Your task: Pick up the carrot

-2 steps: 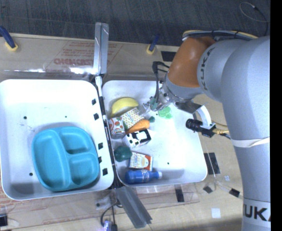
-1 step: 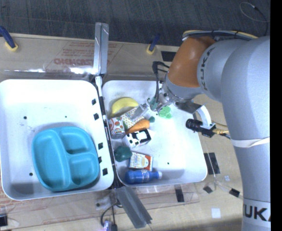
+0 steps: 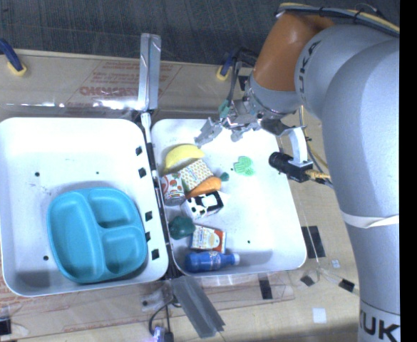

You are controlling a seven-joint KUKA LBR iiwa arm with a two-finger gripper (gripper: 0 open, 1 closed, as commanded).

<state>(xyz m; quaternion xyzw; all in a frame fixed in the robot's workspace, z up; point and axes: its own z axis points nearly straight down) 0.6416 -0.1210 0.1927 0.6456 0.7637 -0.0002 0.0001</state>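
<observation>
The carrot [image 3: 207, 186] is a short orange piece lying in the right bin [image 3: 279, 212], near its left side. It rests against a patterned box [image 3: 196, 172] and a black-and-white toy [image 3: 207, 204]. My gripper [image 3: 221, 130] hangs over the far edge of the right bin, above and slightly right of the carrot and well apart from it. It is open, with nothing between its fingers.
Around the carrot lie a yellow fruit [image 3: 182, 154], a can [image 3: 171, 189], a teal lump [image 3: 181, 226], a small carton [image 3: 208, 239], a blue bottle [image 3: 212, 261] and a green toy [image 3: 244, 165]. The left bin [image 3: 23, 162] holds a blue divided tray [image 3: 98, 234].
</observation>
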